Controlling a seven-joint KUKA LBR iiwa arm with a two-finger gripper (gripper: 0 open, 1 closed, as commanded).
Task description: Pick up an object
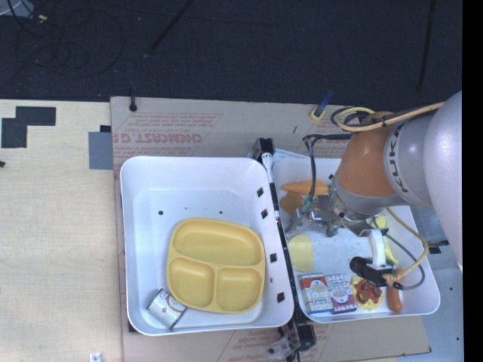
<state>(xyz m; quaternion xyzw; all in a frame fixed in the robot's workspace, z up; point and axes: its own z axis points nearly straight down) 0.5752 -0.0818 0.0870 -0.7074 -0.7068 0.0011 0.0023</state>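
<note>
My gripper (303,219) hangs low over the right bin (423,300), near its left wall. Just beyond it lies an orange object (305,188), partly hidden by the wrist. A pale yellow block (302,253) rests just in front of the gripper, apart from it. Nearer the front edge lie a colourful printed packet (327,292), a red and yellow toy (368,292) and a small orange sausage shape (394,301). Nothing shows held in the gripper.
The left bin (143,202) holds a yellow divided plate (216,264) and a small white carton (166,308) at its front left corner. The bins' shared wall (273,232) stands close to the gripper's left. Cardboard lies under both bins.
</note>
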